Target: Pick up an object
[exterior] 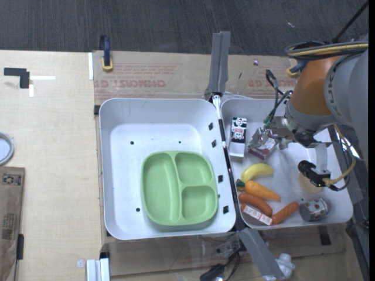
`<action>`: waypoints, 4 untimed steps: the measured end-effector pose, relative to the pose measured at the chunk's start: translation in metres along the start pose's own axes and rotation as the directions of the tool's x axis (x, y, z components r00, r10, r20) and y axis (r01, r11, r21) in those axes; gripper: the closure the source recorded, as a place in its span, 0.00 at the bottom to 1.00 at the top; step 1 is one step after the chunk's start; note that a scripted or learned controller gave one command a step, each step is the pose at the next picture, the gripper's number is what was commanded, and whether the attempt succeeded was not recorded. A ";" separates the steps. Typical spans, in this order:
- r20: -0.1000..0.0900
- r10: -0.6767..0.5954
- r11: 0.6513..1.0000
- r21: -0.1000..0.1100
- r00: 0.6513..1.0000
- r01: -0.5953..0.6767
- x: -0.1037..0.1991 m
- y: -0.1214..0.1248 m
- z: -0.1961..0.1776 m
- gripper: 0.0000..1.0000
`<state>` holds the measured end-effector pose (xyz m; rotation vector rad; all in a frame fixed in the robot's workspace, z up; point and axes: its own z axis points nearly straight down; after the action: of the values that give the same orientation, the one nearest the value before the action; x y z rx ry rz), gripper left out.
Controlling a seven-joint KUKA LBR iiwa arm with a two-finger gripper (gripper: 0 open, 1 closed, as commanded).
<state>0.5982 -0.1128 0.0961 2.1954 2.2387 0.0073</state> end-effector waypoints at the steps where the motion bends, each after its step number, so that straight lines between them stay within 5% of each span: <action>1: -0.002 -0.093 0.996 0.009 0.996 0.093 -0.039 -0.039 0.004 0.00; 2: -0.001 -0.329 0.944 0.006 0.944 0.329 -0.010 0.040 0.004 0.00; 3: -0.003 -0.231 0.973 0.008 0.973 0.231 -0.015 -0.001 -0.010 0.00; 4: -0.001 -0.213 0.977 0.007 0.977 0.213 -0.016 0.045 0.004 0.00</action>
<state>0.6438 -0.1275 0.0921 1.9451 2.4647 -0.0011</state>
